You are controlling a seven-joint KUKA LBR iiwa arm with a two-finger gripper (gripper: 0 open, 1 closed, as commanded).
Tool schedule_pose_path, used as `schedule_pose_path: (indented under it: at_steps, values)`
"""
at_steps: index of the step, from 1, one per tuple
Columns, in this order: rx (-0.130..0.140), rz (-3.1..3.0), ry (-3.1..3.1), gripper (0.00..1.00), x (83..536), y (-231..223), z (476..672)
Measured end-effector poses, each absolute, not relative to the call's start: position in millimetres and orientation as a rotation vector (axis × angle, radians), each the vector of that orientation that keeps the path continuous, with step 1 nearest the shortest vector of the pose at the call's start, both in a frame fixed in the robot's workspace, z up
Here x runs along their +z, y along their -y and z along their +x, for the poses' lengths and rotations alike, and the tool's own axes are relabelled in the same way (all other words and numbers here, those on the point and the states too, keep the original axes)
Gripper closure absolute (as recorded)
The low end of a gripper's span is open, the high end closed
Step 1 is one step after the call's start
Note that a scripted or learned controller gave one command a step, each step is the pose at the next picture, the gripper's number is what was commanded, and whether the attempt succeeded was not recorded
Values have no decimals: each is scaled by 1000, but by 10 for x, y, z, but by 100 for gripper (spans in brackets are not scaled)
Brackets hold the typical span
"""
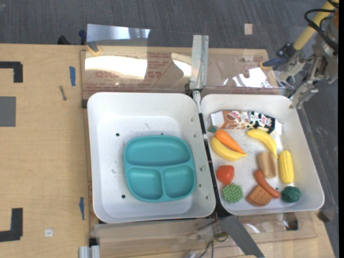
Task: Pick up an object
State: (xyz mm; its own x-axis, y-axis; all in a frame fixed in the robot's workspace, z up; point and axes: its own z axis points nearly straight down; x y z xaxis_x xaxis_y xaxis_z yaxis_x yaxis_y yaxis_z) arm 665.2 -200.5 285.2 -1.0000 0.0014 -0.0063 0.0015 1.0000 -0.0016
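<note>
Plastic toy corn (286, 166), well below-left of gripper (310, 85): light, rigid, slick; pinch across its middle. Gripper state: cannot tell.

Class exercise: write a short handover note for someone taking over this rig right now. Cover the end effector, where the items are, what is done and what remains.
End effector: up at the right bin's far right corner, above the rim, nothing between its fingers.
Right bin: two bananas, carrot, corn, tomato, broccoli, a green berry and a flat food packet, all lying loose.
Left bin: a teal divided tray.
Done: nothing lifted yet.
Left: choose an item, descend, grasp, lift.
</note>
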Motion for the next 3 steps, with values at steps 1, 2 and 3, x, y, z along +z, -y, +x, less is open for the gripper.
schedule_pose_path:
  at_steps: [1,2,3]
  values:
    - [-11,-136,-3116,0,1266,2052,6261]
    - [-9,50,-3115,0,973,1666,5582]
    - [-1,435,-3090,0,959,1416,6340]
